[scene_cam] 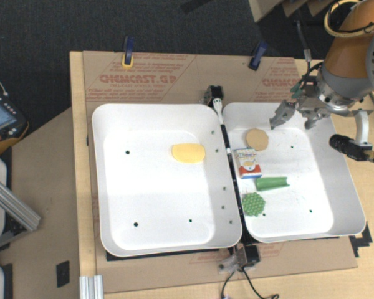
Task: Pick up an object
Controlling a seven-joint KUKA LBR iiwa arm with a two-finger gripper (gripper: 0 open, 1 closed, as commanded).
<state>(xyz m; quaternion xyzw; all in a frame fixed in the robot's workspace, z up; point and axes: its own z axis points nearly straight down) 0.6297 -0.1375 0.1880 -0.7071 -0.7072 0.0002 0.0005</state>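
- The two-finger metal tool [294,114] hangs over the far part of the right-hand shallow white plastic bin [324,185], below the grey arm with its orange band [350,48], which reaches in from the right.
- Its fingers [279,118] are spread apart and nothing sits between them, so it is released and carries no object.
- Nearest to the tool, just beside and below its left finger, lies a flat round tan disc [257,139] on the bin floor, apart from the finger as far as this slanted view shows.
- A little further from the tool, towards the near side of the bin, stands a small white carton with red and blue print [247,163], touching or nearly touching the disc.
- Beyond the carton lie a green elongated plastic piece [272,182] and then a round green knobbly ball [254,204], both well apart from the tool.
- Furthest from the tool, across the divider in the left-hand white bin [112,185], rests a yellow oval lemon-like object [188,152].
- Both bins sit on a brown cardboard sheet [87,80] on the tabletop.
- As I judge it, the task is not yet done: no object is lifted, and descent, closing and lifting all remain, with the tan disc the likeliest target.
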